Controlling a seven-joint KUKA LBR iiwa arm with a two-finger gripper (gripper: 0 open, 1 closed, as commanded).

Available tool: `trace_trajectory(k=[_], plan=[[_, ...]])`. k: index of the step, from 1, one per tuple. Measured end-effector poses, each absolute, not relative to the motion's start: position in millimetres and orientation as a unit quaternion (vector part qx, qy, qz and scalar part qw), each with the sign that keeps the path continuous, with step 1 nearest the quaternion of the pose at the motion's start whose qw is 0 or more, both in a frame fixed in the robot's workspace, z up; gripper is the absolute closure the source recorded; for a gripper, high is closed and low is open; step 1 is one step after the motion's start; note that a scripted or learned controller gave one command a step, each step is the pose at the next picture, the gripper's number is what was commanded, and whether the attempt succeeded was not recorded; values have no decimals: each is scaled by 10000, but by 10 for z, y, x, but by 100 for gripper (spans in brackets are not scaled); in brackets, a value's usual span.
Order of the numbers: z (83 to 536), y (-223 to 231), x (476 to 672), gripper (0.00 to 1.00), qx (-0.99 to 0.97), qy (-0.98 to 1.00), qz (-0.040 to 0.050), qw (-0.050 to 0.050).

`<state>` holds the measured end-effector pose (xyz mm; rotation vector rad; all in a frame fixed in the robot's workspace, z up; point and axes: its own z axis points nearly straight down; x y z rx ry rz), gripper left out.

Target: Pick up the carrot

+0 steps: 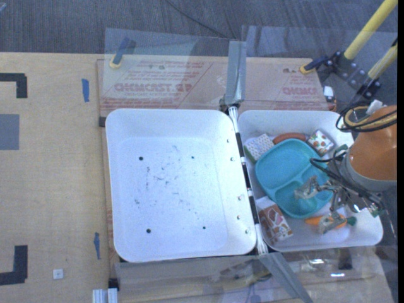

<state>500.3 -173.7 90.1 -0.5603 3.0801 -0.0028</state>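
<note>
The carrot (317,220) is a small orange piece with a green end, lying in the right bin (372,235) near its front right corner, just off the teal plate's front rim. My gripper (320,205) hangs low over that spot. It stands open, with one finger (308,189) above the teal plate and the other finger (332,219) down at the carrot. Nothing is visibly clamped between them. The arm's orange band (379,151) covers the bin's right side.
A teal divided plate (284,169) takes up the middle of the right bin. Around it lie a patterned white packet (259,146), a red-brown sausage (289,137), a small printed box (321,142) and a brown carton (275,222). The left bin (126,188) sits alongside.
</note>
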Motion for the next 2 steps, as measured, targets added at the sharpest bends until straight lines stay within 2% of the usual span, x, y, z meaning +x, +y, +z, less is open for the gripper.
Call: trace_trajectory(k=[1,2], plan=[[1403,-1929,5414,0,-1514,9885,-3,38],[916,-2221,5018,0,328,9994,-3,50]])
